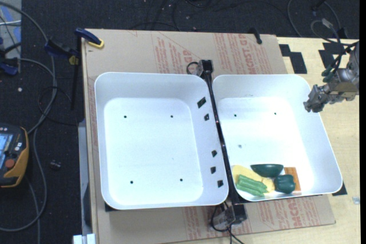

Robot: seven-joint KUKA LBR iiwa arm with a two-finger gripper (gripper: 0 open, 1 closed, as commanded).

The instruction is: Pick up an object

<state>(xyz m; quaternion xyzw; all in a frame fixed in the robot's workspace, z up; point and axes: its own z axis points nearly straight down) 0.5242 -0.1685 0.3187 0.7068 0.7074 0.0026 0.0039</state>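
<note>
So nearest the camera, at the bottom edge of the bench, there's a little tangle of wires and a black connector poking out just below where the 2 bins meet.

Just above that, the right bin has all the stuff in it, bunched in its near corner. There's a light green ridged piece lying flat, with a yellow item touching it and partly tucked under. Right next to those is a dark green bowl-shaped thing, and beside that a smaller teal-green lump. An orange flat bit peeks out behind the teal one. All of them are touching or nearly touching each other, can't really tell what most of them are.

The left bin sits beside it, and a black strip with clips runs along the seam between the 2.

Further back, the gripper hangs at the right bin's far right rim, well apart from the pile of objects. It's small and blurry here, so I honestly can't tell if the fingers are spread or pinched. Nothing visibly between them.

Both bins sit on a cardboard sheet with red print. At the far left corner of it there's a blue and yellow clamp. Beyond that is dark carpet with cables.
</note>
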